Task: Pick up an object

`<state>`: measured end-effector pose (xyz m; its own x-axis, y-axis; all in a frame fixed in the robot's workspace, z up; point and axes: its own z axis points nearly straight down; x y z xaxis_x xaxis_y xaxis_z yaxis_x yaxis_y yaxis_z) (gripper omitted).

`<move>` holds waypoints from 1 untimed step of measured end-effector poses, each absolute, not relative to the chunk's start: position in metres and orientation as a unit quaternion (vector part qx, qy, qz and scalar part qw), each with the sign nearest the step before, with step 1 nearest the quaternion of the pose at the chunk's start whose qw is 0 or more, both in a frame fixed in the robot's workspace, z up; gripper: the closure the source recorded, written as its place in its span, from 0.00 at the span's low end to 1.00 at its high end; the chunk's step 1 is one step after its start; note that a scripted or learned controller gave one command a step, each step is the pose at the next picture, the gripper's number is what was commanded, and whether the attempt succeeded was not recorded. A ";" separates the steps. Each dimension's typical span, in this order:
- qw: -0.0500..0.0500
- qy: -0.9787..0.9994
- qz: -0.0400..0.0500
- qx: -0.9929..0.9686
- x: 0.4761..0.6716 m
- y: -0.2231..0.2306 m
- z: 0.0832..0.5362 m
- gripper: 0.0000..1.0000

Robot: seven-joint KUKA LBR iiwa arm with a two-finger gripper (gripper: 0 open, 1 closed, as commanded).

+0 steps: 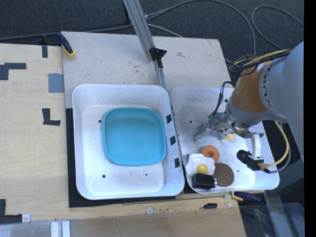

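Observation:
My gripper (207,129) hangs over the middle of the right bin (185,105), reaching in from the right on the grey arm with its orange band (247,95). Its fingers look spread, with nothing between them. Just below it lies an orange ring (211,152). Nearer the front edge sit a white fried-egg toy with a yellow yolk (200,165), a brown round disc (223,174) and a black block (203,181). The gripper touches none of them.
The left bin (89,100) holds a square blue plate (134,136). A grey metal pole (143,28) slants over the bench behind the bins. Black and yellow cables (256,161) hang from the arm over the right bin's right side.

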<state>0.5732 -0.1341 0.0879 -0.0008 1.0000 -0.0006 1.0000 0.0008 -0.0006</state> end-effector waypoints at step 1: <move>0.002 0.707 0.001 0.707 0.574 -0.135 0.101 1.00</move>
<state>0.5743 -0.1349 0.1009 -0.0005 1.0000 -0.0020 1.0000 0.0005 0.0036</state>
